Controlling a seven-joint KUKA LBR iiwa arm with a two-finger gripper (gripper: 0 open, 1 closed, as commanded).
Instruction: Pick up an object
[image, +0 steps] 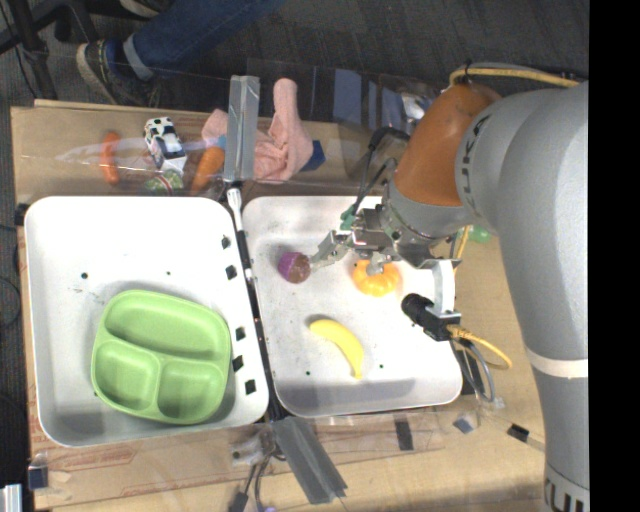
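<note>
Your gripper (375, 262) sits over the orange pumpkin (377, 279) — whether it's closed I can't tell. Likely light, hard, slick — take it across the middle.

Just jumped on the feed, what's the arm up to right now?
The arm is reaching into the right bin from the right, with its gripper low over an orange object near the bin's middle. A purple object lies just to the left of it and a banana sits nearer the front. Nothing looks lifted yet. The left bin holds a green divided tray.
</note>
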